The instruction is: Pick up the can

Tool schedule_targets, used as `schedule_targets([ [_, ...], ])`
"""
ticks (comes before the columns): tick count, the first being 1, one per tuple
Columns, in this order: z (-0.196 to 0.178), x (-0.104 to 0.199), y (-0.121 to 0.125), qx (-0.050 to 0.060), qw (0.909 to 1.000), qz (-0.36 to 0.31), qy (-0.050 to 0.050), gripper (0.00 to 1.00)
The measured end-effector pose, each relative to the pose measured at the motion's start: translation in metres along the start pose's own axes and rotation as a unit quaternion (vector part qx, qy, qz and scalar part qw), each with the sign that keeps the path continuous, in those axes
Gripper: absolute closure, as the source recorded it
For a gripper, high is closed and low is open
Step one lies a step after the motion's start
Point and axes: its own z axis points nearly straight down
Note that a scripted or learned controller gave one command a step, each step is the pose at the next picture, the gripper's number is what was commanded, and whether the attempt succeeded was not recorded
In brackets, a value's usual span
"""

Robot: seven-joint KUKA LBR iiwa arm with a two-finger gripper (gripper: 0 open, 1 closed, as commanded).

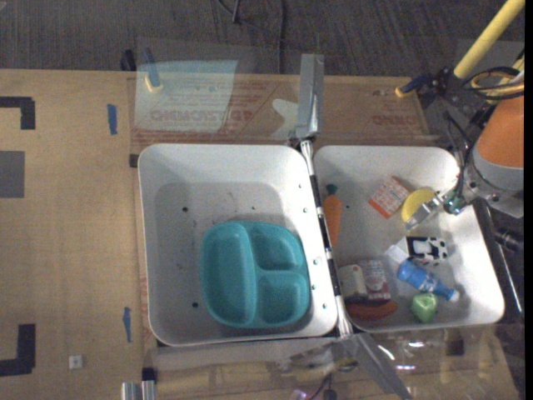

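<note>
The can [374, 280] lies on its side near the front wall of the right bin [487, 302], touching a reddish dish (apart from the claw). The claw [441, 205] hovers farther back by a banana [415, 203]; whether it is wide or narrow I cannot tell. Approach step, I judge: next, travel forward and descend. Beyond, cardboard-covered counter [67, 223], then carpet.

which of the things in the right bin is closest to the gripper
The yellow banana-like piece, right beside the gripper near the bin's far right; the other items lie farther toward the front.
</note>
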Motion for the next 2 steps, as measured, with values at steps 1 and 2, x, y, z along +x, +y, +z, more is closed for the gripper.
schedule_targets([
  [1, -0.078, -0.002, 0.001, 0.001, 0.9937, 0.113, 0.000, 0.00],
  [2, 0.001, 0.025, -0.040, -0.002, 0.9925, 0.122, 0.001, 0.00],
])
